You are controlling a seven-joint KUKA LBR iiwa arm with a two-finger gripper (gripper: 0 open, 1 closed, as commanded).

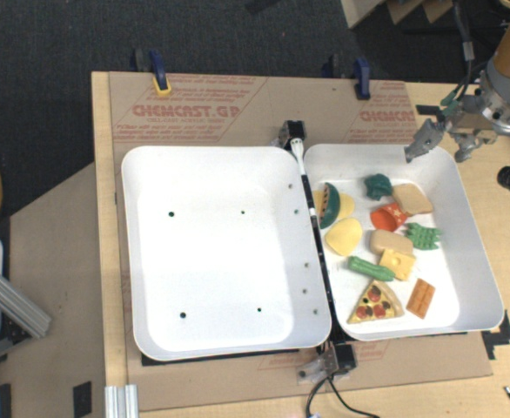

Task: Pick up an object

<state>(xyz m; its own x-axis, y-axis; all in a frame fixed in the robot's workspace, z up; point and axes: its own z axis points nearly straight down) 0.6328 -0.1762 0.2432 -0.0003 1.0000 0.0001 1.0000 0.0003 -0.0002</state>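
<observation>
- A toy pizza slice (377,303) and an orange waffle-like piece (420,297) lie at the near edge of the right bin (481,277), well below the claw (442,142).
- The claw hangs over the bin's far right corner, fingers spread, nothing between them.
- Just below and left of the claw sit a dark teal piece (378,185), a tan bread piece (412,199) and a red tomato (386,219).
- Further below lie a green leafy piece (422,236), cheese (396,256), a green pod (370,268) and two yellow pieces (343,235).
- The left bin (142,233) rests far left of the claw on the surface (116,111).
</observation>
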